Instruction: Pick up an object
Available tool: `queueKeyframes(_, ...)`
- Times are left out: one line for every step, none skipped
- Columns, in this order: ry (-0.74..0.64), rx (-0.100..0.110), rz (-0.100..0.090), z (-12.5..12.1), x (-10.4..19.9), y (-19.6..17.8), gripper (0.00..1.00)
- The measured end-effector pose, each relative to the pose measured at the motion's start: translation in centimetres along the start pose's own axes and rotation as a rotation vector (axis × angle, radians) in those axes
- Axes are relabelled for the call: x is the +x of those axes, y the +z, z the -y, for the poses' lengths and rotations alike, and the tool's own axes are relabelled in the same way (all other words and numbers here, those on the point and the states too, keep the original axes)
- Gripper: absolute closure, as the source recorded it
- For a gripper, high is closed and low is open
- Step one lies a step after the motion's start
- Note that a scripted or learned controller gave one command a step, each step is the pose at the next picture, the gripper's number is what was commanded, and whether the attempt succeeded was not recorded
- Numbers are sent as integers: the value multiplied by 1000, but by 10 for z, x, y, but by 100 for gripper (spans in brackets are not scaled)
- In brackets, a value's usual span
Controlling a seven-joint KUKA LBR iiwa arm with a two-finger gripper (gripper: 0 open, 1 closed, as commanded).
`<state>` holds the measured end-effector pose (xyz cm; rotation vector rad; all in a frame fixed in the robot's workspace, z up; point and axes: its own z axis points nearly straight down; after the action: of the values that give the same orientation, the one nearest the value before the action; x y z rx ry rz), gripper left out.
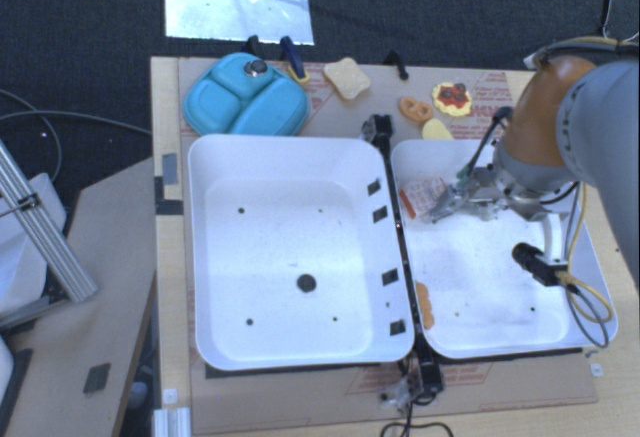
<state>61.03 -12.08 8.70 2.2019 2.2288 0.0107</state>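
A crumpled white wrapper with red print (421,195) lies at the back left of the right bin (500,330). My gripper (446,207) is low inside that bin, its tip right beside the wrapper's right edge and pointing left at it. Whether it touches the wrapper is not clear. A small orange piece (424,305) rests against the right bin's left wall, nearer the front. A small dark round object (306,282) sits on the floor of the left bin (215,225).
Behind the bins lie a blue sectioned dish (245,97), a toast slice (347,78), a pretzel (415,108), a small pizza toy (452,98) and a yellow piece (436,130). A black cable connector (536,265) hangs over the right bin.
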Motion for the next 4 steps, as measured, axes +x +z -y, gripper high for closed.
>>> queueKeyframes(6, 7, 0, -52, -31, 2, 0)
queueKeyframes(3, 3, 3, -52, -31, -10, 100)
queueKeyframes(12, 2, 0, 29, 6, -1, 100)
queueKeyframes(1, -1, -4, 33, 75, -105, 100)
